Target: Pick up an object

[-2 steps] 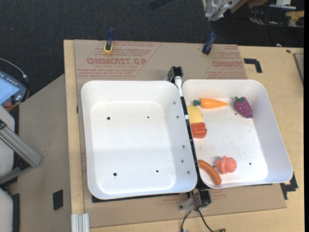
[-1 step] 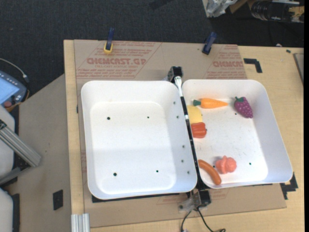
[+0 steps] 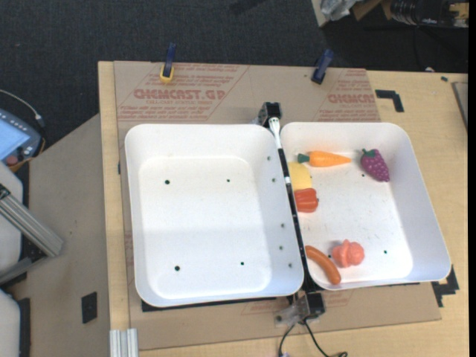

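Several toy foods lie in the right bin [image 3: 416, 199]. An orange carrot [image 3: 325, 158] rests near the bin's far left, and a purple grape bunch [image 3: 375, 165] sits to its right. A yellow piece [image 3: 299, 175] lies against the left wall, with a red-orange pepper [image 3: 306, 199] just below it. At the front left corner lies a brown sausage [image 3: 323, 264], and a pink strawberry-like piece [image 3: 348, 253] sits beside it.
The left bin [image 3: 201, 207] sits beside the right one, their walls meeting at a black clip strip [image 3: 285, 192]. Both bins rest on a cardboard sheet [image 3: 223, 88] held by a yellow clamp [image 3: 168, 69] and a blue clamp [image 3: 323, 65] at the far edge.
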### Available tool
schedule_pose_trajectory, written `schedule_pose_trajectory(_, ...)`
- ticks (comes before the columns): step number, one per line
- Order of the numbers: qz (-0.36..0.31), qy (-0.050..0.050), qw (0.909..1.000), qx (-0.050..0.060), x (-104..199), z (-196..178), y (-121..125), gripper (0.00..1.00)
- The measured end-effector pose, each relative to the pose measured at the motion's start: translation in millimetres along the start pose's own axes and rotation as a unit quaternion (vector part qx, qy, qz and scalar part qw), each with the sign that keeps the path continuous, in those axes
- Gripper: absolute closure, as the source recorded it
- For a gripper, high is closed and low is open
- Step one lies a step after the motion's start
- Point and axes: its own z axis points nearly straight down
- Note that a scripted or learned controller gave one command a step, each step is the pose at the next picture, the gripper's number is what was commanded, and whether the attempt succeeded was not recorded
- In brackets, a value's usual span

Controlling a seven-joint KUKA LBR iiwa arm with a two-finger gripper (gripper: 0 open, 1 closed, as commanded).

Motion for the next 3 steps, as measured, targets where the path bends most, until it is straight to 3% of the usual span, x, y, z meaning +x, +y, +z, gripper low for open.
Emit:
schedule_pose_trajectory(1, 0.002, 0.003, 0.9998, 0.018, 1.2, 20.8, -4.2, 1.00)
schedule_pose_trajectory(3, 0.001, 0.002, 0.9999, 0.012, 2.5, -2.5, -2.6, 1.00)
